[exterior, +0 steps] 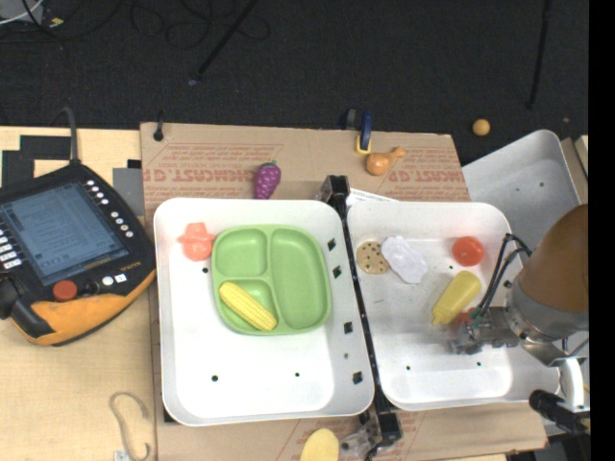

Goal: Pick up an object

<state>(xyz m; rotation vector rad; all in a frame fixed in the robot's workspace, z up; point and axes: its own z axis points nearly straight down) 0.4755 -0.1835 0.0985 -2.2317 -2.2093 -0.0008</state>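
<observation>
one grey arm [562, 286] is reaching in at right frame, its gripper [469, 332] hovering beside the yellow pepper [455, 298]; grip state unclear.

Right bin: four small things, loosely grouped in the upper half.

A yellow pepper [455, 298] lies tilted on the bin floor, lower end toward the gripper [468, 339], which sits just beside it. A red tomato [469, 251] rests just above the pepper, close but apart. To their left, a crumpled white piece [405, 259], what it is I cannot tell, lies touching a round speckled cookie [372, 256] that lies flat near the wall between the bins.
</observation>
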